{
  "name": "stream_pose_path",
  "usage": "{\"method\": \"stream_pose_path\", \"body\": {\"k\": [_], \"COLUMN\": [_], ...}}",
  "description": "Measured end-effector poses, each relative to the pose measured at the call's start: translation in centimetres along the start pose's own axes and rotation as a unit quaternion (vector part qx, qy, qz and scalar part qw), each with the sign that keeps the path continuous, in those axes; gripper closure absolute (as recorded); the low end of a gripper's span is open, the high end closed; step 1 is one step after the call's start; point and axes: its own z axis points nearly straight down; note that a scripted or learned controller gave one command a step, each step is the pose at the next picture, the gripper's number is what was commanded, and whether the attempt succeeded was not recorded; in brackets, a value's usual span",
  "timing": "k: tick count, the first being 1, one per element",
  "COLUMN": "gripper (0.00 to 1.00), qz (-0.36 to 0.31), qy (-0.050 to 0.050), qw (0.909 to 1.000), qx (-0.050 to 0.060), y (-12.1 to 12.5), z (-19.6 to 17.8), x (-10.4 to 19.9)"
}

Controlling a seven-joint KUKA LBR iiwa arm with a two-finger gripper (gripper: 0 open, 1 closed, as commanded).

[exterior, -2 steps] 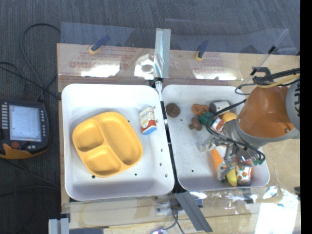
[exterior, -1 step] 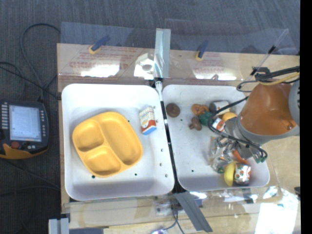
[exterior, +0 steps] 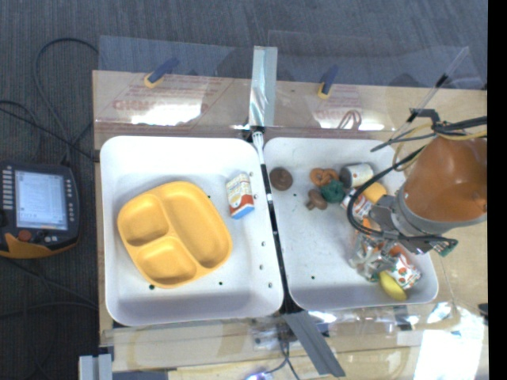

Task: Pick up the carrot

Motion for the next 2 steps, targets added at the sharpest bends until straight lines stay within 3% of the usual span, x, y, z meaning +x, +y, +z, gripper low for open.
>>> {"method": "stream_pose_path", "body": {"k": [1,2], "gripper": [1.00,0.00], "qz": [-0.163,-0.162], "qy": [0.005,0.003], "qw": [0.9866,0.9867], "qx": [-0.004,-0.001], "y": [-3.98,-4.11], "z": [0.36,0.46], "x": [-3.71,-3.72]}}
